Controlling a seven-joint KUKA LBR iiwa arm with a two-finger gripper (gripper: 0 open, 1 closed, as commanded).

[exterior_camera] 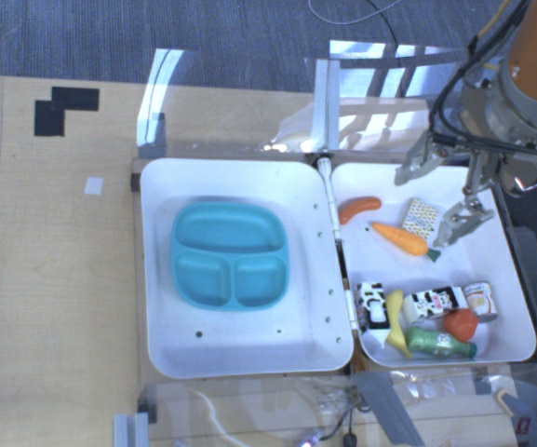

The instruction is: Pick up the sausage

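Two white bins on desk. Sausage (359,209) — smooth, curved, orange-red — lies at right bin's (519,291) upper left corner, near tapered carrot (400,238). Claw (440,197) hangs over the bin, metal fingers spread — gripping nothing.

arm (529,73) cut off by frame's top-right edge. Print on small box (421,216) and milk carton (436,302) too small to read.

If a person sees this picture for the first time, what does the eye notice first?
Probably the blue divided plate in the left bin, a large colour block on white. Next, the toy food crowded in the right bin: the sausage lies near the top left, beside the carrot. The hand hangs open above the carrot's right end.
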